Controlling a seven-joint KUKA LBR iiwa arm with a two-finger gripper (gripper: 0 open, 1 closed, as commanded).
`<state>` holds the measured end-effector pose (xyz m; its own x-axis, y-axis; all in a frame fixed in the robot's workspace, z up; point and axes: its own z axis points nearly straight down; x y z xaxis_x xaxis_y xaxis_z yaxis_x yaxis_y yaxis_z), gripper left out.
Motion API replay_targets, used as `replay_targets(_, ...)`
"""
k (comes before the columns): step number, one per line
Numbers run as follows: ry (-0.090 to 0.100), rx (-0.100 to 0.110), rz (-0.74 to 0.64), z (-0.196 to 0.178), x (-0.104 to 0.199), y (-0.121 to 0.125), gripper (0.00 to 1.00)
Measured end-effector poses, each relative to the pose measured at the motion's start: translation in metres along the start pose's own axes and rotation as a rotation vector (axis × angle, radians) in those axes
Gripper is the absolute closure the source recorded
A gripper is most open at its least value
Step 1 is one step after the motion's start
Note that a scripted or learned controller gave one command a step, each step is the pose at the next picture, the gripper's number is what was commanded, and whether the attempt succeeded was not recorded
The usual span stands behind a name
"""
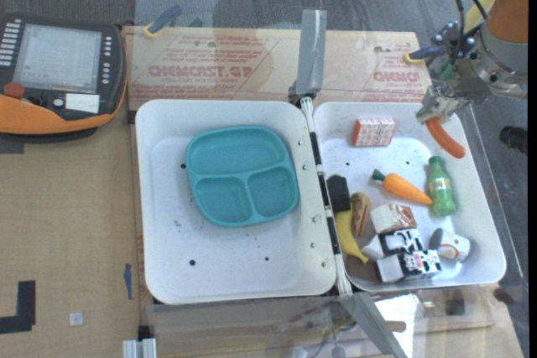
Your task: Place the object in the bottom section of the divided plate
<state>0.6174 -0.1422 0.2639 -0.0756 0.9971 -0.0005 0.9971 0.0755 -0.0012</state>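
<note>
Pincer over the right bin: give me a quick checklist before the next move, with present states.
1. Object in the pincer: an orange-red sausage-shaped toy hangs right below it at the right bin's far edge; whether it is truly clamped: cannot tell.
2. Teal divided plastic plate present in the left white bin: ok.
3. Plate lying flat, compartments facing up: ok.
4. Target compartment free of other items: ok, all three look bare.
5. Path from right bin to plate: the raised divider between the bins stands in the way; clearance cannot tell.
6. Other toys, such as the orange toy carrot and green plastic bottle, apart from the pincer: ok.
</note>
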Motion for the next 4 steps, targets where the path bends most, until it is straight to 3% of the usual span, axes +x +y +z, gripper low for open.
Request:
replay_targets(1, 0.001, 0.000, -0.179, 0.112, 0.033, -0.042, 1.00)
replay_targets(2, 0.000, -0.003, -0.183, 0.080, 0.118, -0.017, 1.00)
replay_targets(3, 0.000, -0.002, -0.326, 0.079, 0.227, 0.067, 1.00)
replay_targets(4, 0.000, -0.003, -0.326, 0.079, 0.227, 0.067, 0.00)
